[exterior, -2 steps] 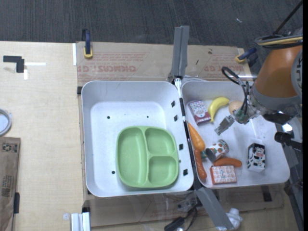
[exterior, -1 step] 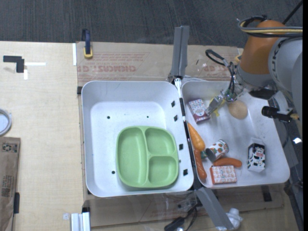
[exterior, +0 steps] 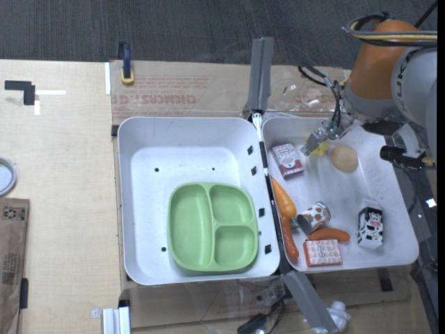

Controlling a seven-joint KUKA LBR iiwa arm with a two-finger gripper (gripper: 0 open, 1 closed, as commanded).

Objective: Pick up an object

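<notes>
Over the far part of the right bin (exterior: 407, 252), low above its white floor: the claw (exterior: 314, 145), at the end of the grey arm (exterior: 417, 82) reaching in from the right. Cannot tell from this slant whether open or closed; nothing seen clamped in it. Just to the right of the claw and a little nearer the front, apart from it: a beige ball (exterior: 343, 159), lying on the floor of the bin. Just to the left of the claw, near the bin's left wall: a small red and white carton (exterior: 286, 160), also apart from the claw. Further toward the front, along the left wall: a carrot (exterior: 282, 197), pointing slantwise, with a second orange piece (exterior: 289, 242) below it close to the front left corner. Near the middle of the front half: a small can (exterior: 314, 216) on its side, with an orange sausage (exterior: 329, 234) just in front of it and a red box (exterior: 322, 253) by the front edge, touching or nearly touching the sausage. Toward the right wall, well apart from the claw: a cow-patterned carton (exterior: 370, 227), standing upright. In the left bin (exterior: 139, 186), toward its front right corner: a green divided plate (exterior: 213, 226), lying flat.
</notes>
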